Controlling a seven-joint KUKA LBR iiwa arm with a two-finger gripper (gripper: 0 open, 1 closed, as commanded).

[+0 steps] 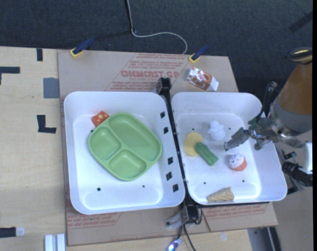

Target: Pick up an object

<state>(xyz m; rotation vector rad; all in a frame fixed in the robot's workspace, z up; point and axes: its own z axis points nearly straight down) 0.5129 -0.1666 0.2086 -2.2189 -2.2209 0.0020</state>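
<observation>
We cannot tell the hand's (236, 140) state; its fingers blur over the right bin (252, 104). Landmark: green stick (206, 153). Touching its left end, a yellow piece (191, 143); above it, a white figure (216, 130); right, a red-and-white ball (236, 162); below, a tan wedge (221, 195). Far left, a green divided plate (125, 146) half hides an orange item (100, 118). Cardboard (121, 69) covers the wooden table (17, 156).

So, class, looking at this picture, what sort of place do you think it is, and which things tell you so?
Probably a robotics lab test bench, not a kitchen: a robot arm reaches over two white bins, toy items such as a green divided plate lie in them, and cables trail across the bench.
</observation>
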